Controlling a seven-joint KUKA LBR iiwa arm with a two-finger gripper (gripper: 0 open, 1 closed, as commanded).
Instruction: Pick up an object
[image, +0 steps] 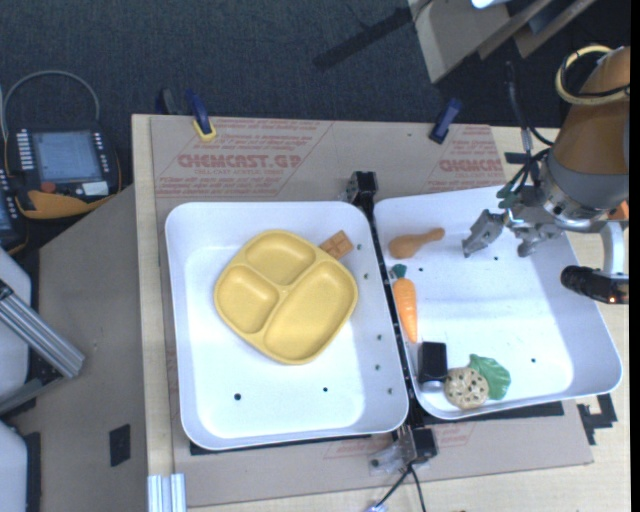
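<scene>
My gripper (503, 236) hangs over the back of the right bin (560, 330), its fingers spread open with nothing between them. A tan drumstick-shaped piece (415, 242) lies to its left near the bin's back left corner. An orange carrot (405, 309) lies along the left wall. At the front of the bin sit a black block (432, 361), a round cookie (464, 387) and a green leafy piece (492, 374).
The left bin (200, 380) holds a yellow divided plate (286, 296) with a small brown block (336, 244) at its back edge. A black clamp (361, 186) stands between the bins at the back.
</scene>
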